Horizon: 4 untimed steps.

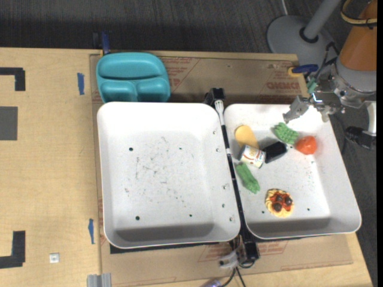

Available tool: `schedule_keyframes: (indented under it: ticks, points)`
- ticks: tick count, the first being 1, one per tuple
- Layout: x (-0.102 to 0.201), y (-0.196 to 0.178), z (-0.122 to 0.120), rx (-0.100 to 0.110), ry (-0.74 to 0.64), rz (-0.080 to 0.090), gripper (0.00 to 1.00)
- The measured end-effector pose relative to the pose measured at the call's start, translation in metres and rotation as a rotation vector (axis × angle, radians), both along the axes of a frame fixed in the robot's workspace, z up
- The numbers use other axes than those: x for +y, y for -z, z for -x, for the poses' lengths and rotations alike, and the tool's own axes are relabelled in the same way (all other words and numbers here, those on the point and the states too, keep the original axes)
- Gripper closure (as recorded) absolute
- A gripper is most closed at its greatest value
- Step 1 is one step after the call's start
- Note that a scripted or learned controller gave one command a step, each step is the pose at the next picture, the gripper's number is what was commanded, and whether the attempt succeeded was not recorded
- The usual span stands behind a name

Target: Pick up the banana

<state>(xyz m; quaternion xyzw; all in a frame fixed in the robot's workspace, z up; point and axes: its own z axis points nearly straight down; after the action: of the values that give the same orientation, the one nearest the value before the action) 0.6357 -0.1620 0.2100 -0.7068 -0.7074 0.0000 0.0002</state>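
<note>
The banana [245, 134], a small yellow toy in the right bin [335, 190] beside a can [254, 156], looks light, stiff and smooth, best pinched across its middle; the claw [297, 110] hovers apart, its spread untellable.

Just below the gripper [295, 112] you have a knobbly green piece [285, 133], with a red tomato [306, 144] beside it. Farther lower-left you see a black block [274, 151], small can [254, 156], green pod [247, 177] and mini pizza [279, 202]. Teal tray [133, 76] far left.
</note>
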Motion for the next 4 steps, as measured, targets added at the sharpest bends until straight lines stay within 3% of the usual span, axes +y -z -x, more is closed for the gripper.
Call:
schedule_keyframes:
  ticks: [1, 2, 3, 4]
  points:
    - [0.012, 0.099, 0.050, -0.010, 0.350, 0.000, 0.00]
    - [0.044, 0.107, 0.079, -0.021, 0.396, -0.004, 0.00]
    - [0.048, 0.109, 0.125, -0.033, 0.299, 0.000, 0.00]
    - [0.127, 0.026, 0.156, 0.001, 0.488, 0.000, 0.00]
